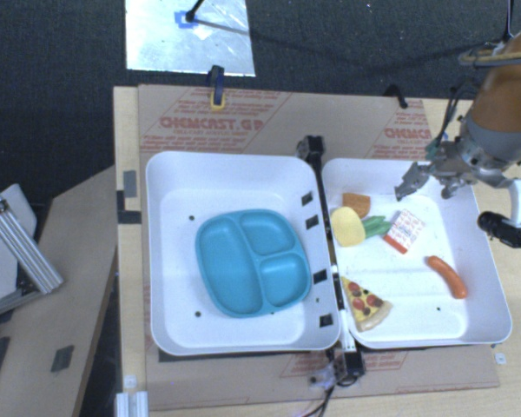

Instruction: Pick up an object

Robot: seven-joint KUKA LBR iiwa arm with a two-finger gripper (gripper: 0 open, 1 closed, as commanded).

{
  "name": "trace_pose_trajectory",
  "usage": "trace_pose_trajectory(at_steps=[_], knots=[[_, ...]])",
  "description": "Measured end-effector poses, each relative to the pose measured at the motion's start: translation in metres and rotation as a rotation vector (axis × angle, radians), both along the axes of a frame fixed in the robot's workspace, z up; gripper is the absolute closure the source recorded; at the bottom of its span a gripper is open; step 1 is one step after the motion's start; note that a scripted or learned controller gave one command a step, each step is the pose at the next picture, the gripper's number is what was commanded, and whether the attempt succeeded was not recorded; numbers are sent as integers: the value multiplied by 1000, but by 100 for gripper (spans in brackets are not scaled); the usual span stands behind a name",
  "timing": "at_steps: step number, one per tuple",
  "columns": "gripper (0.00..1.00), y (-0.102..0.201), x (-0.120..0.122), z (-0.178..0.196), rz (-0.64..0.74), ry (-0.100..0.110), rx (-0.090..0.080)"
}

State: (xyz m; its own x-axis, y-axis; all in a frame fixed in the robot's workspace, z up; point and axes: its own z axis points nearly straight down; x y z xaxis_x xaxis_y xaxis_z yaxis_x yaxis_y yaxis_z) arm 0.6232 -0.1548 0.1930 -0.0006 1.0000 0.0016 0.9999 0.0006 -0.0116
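The right white bin (pixel 482 259) holds several toy foods. An orange piece (pixel 358 203) lies near the divider, beside a yellow piece (pixel 347 227) with a green piece (pixel 378 226) next to it. A red-and-white packet (pixel 405 230) lies in the middle, a sausage (pixel 446 276) to its right, and a pizza slice (pixel 365 303) at the front left. My gripper (pixel 431 186) hangs over the bin's back edge, above and behind the packet. It is open with nothing between its fingers (pixel 410 183).
The left white bin (pixel 169 233) holds a blue divided plate (pixel 252 261). A black clip strip (pixel 317 224) runs between the bins. The arm's grey body with its orange band (pixel 504 102) fills the upper right.
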Motion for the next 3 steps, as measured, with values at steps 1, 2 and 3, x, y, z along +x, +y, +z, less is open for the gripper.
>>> trace_pose_trajectory(at_steps=[1, 2, 3], knots=[[0, 1, 3, 9, 3, -13, -2], [0, 4, -2, -34, 2, -13, -2], [0, 4, -10, -93, 1, -9, -1]])
